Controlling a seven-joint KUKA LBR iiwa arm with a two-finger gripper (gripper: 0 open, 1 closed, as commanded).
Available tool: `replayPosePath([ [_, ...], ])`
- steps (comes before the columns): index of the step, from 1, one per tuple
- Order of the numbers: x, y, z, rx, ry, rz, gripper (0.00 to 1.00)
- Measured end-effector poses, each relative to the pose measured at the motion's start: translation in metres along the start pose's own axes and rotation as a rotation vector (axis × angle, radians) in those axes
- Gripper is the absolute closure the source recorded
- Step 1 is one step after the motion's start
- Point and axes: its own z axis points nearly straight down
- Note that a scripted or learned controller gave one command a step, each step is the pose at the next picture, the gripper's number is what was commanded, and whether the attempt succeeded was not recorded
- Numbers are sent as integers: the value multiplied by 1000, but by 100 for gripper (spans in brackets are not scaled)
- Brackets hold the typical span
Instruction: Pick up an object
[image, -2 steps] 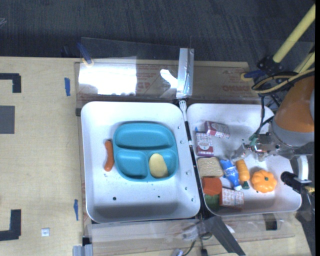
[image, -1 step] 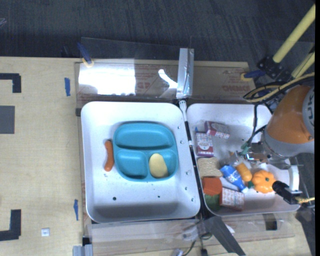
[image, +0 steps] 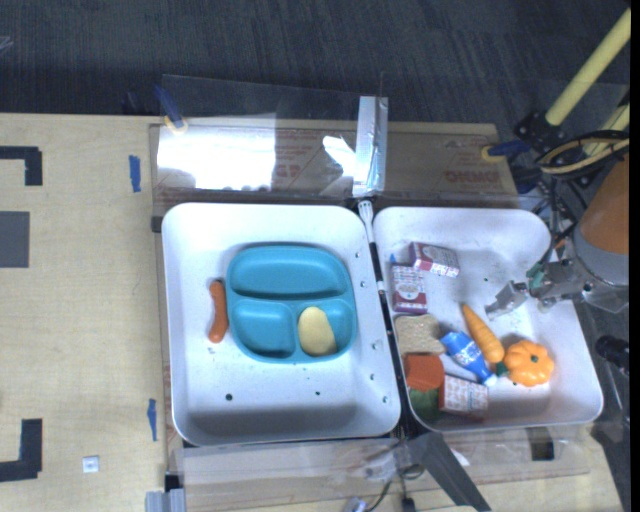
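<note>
My gripper (image: 522, 289) hangs over the right side of the right bin (image: 480, 232), a little above and to the right of an orange carrot (image: 483, 335). Nothing shows in its grasp. Below it lie a small orange pumpkin (image: 528, 363) and a blue bottle (image: 466, 357). Two small cartons (image: 433, 260) (image: 408, 290) sit toward the bin's upper left. A brown slice (image: 418, 332), a red block (image: 425, 372) and a labelled pack (image: 463, 395) lie along its left and lower side.
The left bin (image: 190, 400) holds a blue divided tray (image: 290, 275) with a yellow oval item (image: 316, 330) in one compartment. An orange sausage (image: 217, 310) lies left of the tray. A clear plastic panel (image: 270, 150) stands behind the bins. Cables (image: 585, 145) sit at the far right.
</note>
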Motion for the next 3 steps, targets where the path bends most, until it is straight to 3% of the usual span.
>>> replayPosePath([
  [1,36,-39,47,-1,1,62,0],
  [2,35,-37,36,-6,-1,65,100],
  [3,73,44,-134,-9,2,139,100],
])
